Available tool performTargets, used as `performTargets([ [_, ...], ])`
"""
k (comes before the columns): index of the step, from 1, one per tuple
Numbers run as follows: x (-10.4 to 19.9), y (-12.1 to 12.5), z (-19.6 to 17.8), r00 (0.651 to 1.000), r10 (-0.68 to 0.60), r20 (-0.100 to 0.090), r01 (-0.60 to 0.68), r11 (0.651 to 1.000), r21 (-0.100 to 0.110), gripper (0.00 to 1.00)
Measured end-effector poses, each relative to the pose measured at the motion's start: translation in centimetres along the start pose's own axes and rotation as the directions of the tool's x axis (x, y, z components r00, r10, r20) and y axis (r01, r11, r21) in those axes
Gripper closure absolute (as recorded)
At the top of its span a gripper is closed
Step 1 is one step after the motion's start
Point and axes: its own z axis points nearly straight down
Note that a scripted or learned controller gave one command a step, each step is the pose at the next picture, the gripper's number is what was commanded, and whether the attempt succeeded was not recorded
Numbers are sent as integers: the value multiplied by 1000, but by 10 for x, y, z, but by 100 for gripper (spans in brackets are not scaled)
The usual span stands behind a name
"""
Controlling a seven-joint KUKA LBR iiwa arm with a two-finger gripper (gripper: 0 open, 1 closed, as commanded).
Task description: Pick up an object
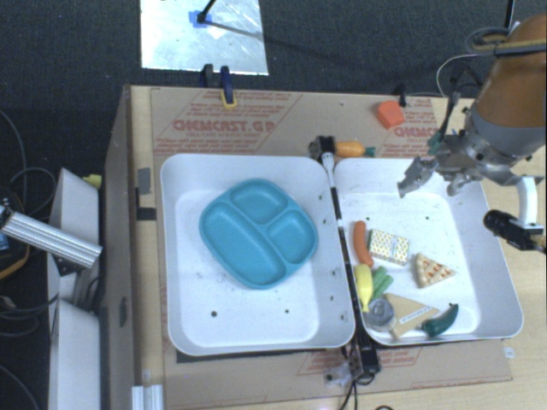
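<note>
The right bin [479,254] holds several small things along its left and front sides: an orange sausage-like piece [361,239], a speckled cracker block [389,246], a pizza slice [432,271], a yellow piece [365,285], a round silver lid [379,313], a tan wedge [412,308] and a dark green pepper [443,320]. My gripper [432,180] hangs over the bin's back part, above and to the right of the cracker block. Its fingers [413,178] stand spread, open, with nothing between them.
The left bin [197,314] carries a blue divided plate [258,231]. An orange block [390,114] lies on the bench behind the right bin. A small orange and green item [351,150] sits at the bins' back junction. A black part [511,228] juts in at the right.
</note>
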Motion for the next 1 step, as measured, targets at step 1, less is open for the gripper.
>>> performTargets([
  [1, 70, -35, 75, 1000, -1, -2, 1, 1000, 3, 0],
])
